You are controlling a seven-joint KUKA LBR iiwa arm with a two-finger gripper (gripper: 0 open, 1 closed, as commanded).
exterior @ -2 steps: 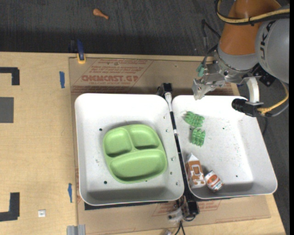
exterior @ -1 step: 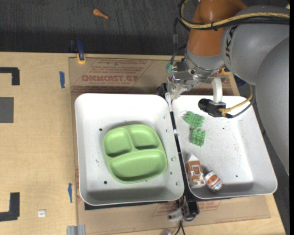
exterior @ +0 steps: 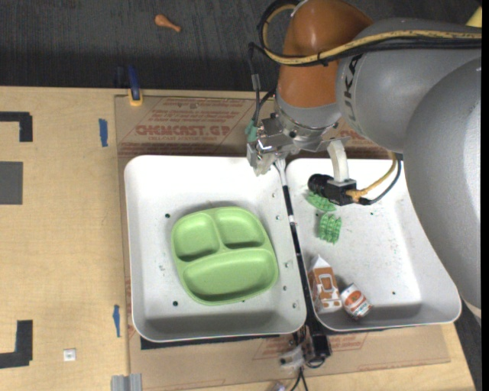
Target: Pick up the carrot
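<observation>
Orange carrot (exterior: 166,23): on dark floor (exterior: 76,38) behind counter (exterior: 61,229), well apart from bins (exterior: 145,229), prob. hard to reach; claw (exterior: 263,156) over bins' rear divide, open/closed can't tell.

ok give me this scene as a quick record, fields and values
left bin: green plate with three compartments, nothing on it
right bin: green blocks toward the back; carton and can side by side at the front
carrot: small orange thing, likely it, on the dark floor, outside both bins
gripper: over the back rim where the bins meet, far from the carrot
task state: carrot not yet picked up
</observation>
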